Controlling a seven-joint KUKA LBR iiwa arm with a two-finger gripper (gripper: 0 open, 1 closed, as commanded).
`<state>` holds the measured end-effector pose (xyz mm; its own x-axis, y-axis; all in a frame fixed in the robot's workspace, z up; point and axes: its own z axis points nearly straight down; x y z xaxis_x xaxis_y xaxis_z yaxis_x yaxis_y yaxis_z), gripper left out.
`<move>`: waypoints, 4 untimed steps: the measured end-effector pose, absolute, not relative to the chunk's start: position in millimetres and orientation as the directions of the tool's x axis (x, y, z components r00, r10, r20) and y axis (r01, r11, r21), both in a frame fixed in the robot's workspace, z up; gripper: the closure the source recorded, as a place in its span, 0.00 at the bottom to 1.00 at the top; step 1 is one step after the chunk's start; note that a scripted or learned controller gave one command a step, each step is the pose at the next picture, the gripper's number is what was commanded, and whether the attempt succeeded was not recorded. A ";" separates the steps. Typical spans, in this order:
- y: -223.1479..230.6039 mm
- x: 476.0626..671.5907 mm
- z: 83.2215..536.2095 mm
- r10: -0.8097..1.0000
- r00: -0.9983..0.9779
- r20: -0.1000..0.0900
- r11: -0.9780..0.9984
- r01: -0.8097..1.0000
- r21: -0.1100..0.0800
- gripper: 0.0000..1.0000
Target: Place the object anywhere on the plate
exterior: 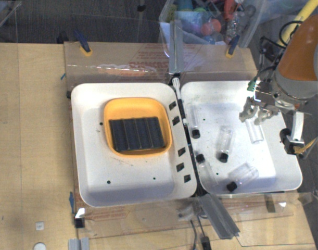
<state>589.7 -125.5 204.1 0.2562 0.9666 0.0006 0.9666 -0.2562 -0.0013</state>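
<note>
Camera view has the pincer (254,114) low over the right bin's (289,178) far right part, its grip unreadable, clear vials (224,144) lying nearer the front edge, the yellow plate (113,110) with its black block (137,134) in the left bin (91,186).

Glossy orange plastic plate (113,108), ribbed matt black insert (136,133), clear plastic vials (224,138), smooth white bins (86,139).
</note>
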 end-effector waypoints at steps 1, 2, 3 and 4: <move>-145.3 647.5 207.2 0.998 0.070 -0.001 -0.070 0.998 0.001 1.00; -138.2 667.8 223.2 0.998 -0.062 -0.002 0.062 0.998 0.003 1.00; -133.9 667.2 250.4 0.995 -0.099 -0.003 0.099 0.995 0.003 1.00; -141.4 667.5 269.7 0.983 -0.185 -0.003 0.185 0.983 0.003 1.00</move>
<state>667.5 -141.4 269.7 -0.1854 0.9827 -0.0030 0.9827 0.1854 0.0033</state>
